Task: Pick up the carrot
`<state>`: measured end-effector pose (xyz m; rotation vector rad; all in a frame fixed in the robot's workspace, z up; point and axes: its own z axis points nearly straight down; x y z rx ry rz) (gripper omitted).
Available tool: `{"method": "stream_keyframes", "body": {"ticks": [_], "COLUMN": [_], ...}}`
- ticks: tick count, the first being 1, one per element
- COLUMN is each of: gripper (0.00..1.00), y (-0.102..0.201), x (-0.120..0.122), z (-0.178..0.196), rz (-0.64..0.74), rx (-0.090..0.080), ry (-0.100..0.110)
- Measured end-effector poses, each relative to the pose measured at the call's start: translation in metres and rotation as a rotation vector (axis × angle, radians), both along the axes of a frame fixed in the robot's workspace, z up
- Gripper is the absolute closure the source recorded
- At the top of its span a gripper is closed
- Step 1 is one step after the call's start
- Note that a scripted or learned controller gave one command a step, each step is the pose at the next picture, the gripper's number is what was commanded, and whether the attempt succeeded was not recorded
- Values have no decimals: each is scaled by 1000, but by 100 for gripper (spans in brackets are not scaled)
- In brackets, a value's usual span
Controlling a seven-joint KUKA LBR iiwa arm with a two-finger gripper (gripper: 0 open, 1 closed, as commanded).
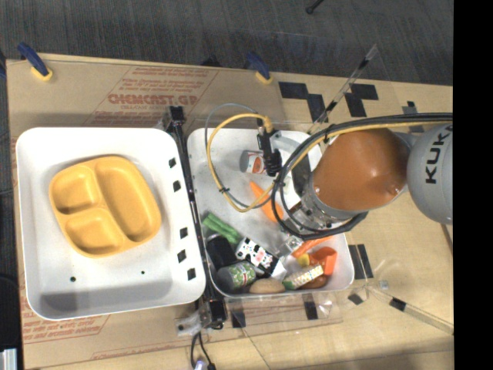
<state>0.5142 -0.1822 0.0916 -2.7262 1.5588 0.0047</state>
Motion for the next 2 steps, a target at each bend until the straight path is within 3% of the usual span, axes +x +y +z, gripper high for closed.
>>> {"method": "stream_keyframes", "body": {"ticks": [1,2], "gripper": [100,100], "y": [55,93], "x": [-35,-25], "z": [108,128], "rz": [222,20], "rx": [-2,0], "ry": [-8,-3]}}
